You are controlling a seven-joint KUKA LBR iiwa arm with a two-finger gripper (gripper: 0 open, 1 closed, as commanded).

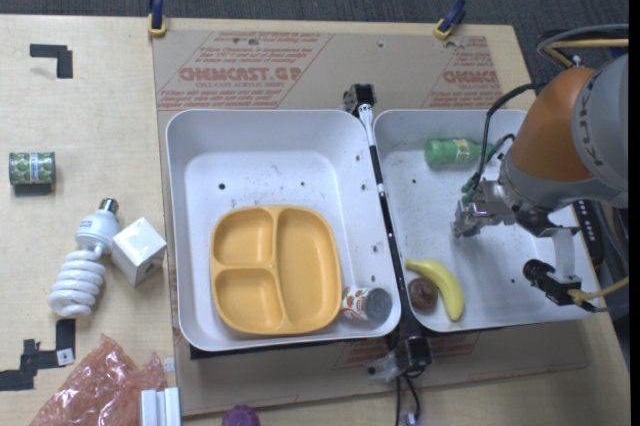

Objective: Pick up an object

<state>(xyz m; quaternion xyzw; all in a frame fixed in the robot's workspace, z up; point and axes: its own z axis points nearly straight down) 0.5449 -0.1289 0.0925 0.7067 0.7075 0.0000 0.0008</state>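
Note:
My gripper (468, 220) hangs low over the middle of the right bin (400, 139), fingers pointing down, with no object seen between them. A green bottle (452, 151) lies at the bin's far side, above and left of the gripper. A yellow banana (444, 285) lies near the front wall, with a small brown round item (423, 293) touching its left side. Both are below and left of the gripper.
The left bin (190, 139) holds a yellow three-compartment plate (275, 269) and a small can (365, 304) at its front right corner. Outside on the bench lie a spiral light bulb (82, 264), a white cube (139, 250), a green can (32, 169) and a red mesh bag (95, 384).

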